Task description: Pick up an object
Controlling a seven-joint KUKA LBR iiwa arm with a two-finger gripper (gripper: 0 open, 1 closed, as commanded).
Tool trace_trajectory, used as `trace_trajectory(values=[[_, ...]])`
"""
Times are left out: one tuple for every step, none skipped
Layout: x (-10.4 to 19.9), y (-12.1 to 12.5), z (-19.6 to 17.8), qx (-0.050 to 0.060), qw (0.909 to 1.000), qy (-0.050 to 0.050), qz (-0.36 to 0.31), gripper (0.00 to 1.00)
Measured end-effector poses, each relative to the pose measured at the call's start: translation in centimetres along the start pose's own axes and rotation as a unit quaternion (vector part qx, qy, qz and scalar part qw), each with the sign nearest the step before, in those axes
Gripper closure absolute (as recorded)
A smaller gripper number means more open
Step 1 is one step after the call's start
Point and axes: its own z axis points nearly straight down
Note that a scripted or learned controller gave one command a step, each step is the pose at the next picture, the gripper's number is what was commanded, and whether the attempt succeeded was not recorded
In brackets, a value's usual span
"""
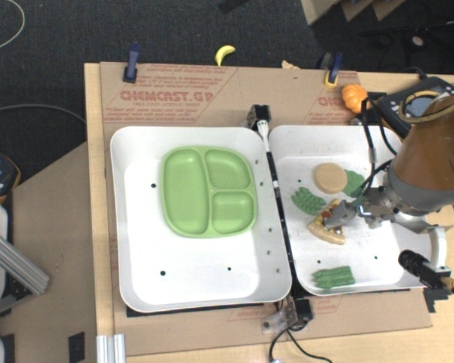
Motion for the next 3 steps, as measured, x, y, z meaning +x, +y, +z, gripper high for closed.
trace_trajectory(values=[[-7.8, 1.1, -17.5, -0.013, 0.9999, -0.006, 0.0, 0.0], [-0.1, -2.6, -6.9, 0.004, 1.0, 0.004, -0.005, 0.0], [9.2, -2.2, -25.7, -0.013, 0.9999, 0.002, -0.008, 0.0]])
